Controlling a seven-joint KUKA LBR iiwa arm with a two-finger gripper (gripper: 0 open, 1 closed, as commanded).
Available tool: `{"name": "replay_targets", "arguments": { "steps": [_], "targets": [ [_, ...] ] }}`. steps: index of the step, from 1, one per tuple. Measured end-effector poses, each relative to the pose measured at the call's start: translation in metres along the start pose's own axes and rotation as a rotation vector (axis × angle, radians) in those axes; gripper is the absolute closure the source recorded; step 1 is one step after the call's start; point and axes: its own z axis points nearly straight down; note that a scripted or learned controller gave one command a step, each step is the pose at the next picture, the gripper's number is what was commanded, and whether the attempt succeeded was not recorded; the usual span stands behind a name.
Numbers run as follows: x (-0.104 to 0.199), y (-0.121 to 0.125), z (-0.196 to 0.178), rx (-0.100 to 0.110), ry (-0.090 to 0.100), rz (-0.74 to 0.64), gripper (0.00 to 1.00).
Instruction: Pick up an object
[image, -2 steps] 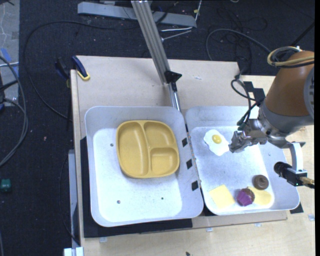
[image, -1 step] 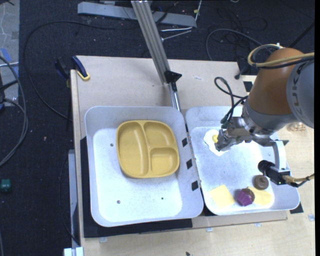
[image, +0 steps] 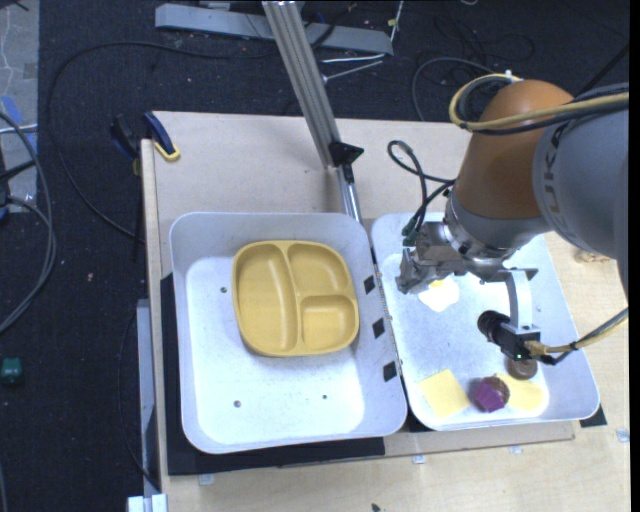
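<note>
Over the right bin, near its upper left part: the gripper, a dark metal block hung with black cables, seen from above under the grey arm and its glossy orange band. Cannot tell how the fingers stand, as the wrist hides them. Just under and beside the gripper, on the bin floor: a small pale piece, white with a yellowish patch, flat and irregular in outline. Cannot tell whether touching it or hanging just above.

Lower in the same bin, well apart from the gripper: a flat pale yellow square, soft-looking like a sponge or slice; just right of it a small rounded purple lump; beside that a pale yellow disc. Between these and the gripper, a black fitting on a white bracket, with a yellow cable leading off right.

Across the divide, in the left bin: a mustard plastic plate, rounded square, smooth, split into three compartments, lying flat.

Both bins shallow, white, faintly speckled, side by side on a light wooden bench. Beyond it, dark carpet with loose black cables and a slanting aluminium pole.
</note>
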Motion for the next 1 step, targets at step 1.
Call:
{"name": "replay_targets", "arguments": {
  "steps": [1],
  "targets": [
    [0.054, 0.0091, -0.0093, 0.0, 0.0, 0.001, 1.0]
  ]
}}
